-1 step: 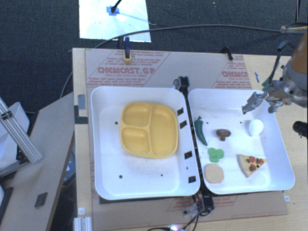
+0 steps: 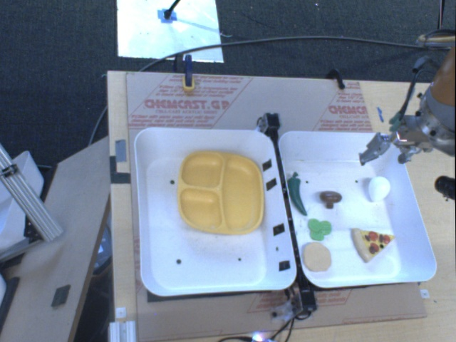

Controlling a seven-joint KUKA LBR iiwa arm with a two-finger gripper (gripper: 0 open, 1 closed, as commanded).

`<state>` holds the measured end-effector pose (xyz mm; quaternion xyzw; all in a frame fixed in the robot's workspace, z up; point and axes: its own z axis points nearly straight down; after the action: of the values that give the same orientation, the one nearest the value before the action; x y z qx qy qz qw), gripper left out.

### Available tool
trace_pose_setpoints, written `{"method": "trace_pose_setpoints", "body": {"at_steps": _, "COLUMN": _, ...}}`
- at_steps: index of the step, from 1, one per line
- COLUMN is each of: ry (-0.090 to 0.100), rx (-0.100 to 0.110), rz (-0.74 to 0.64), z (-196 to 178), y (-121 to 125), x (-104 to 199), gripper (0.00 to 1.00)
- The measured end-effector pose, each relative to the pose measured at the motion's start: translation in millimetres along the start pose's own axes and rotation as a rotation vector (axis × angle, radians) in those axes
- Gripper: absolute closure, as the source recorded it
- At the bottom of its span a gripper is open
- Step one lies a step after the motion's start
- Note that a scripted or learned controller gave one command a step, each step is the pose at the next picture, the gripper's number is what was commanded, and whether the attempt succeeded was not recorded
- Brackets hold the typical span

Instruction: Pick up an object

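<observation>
The right bin holds several small toy foods: a white egg, a brown mushroom, a green chili pepper, green round slices, a tan round biscuit and a pizza slice. My gripper hangs over the bin's far right part, just above and behind the egg. Its fingers are spread open with nothing between them.
A yellow divided plate lies in the left bin. Black clips run along the ridge where the two bins meet. A cable crosses the bench behind the bins.
</observation>
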<state>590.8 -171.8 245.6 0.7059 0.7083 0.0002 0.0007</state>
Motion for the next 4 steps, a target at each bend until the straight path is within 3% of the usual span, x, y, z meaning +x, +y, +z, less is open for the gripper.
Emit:
{"method": "trace_pose_setpoints", "body": {"at_steps": 3, "ry": 0.001, "rx": 0.002, "rz": 0.003, "z": 134.7, "y": -0.2, "x": 9.8, "gripper": 0.00}}
{"method": "trace_pose_setpoints", "body": {"at_steps": 4, "ry": -0.001, "rx": -0.004, "rz": 0.003, "z": 121.4, "y": 1.4, "x": 9.1, "gripper": 1.00}}
